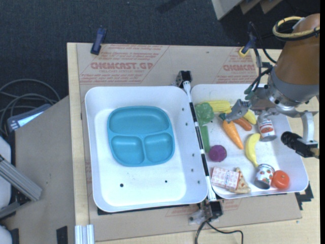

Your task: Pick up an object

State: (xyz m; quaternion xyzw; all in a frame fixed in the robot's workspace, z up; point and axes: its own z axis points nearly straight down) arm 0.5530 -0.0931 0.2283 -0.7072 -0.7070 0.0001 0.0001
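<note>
The right bin (pixel 297 159) holds several toy foods: a corn cob (pixel 218 105), a green leafy vegetable (pixel 204 113), an orange carrot (pixel 232 133), a yellow banana (pixel 252 149), a purple plum (pixel 218 153), a red-labelled can (pixel 266 128), a second can (pixel 263 175), an orange tomato (pixel 280 179) and a pink snack box (pixel 225 177). My gripper (pixel 237 111) hangs low over the bin's upper middle, just above the carrot's top end and right of the corn. No object is seen in its grasp.
The left bin (pixel 99 151) holds a blue divided plate (pixel 141 135). A black clamp (pixel 184 78) sits at the top of the divider between the bins. The grey arm with its orange band (pixel 299 60) covers the right bin's upper right corner.
</note>
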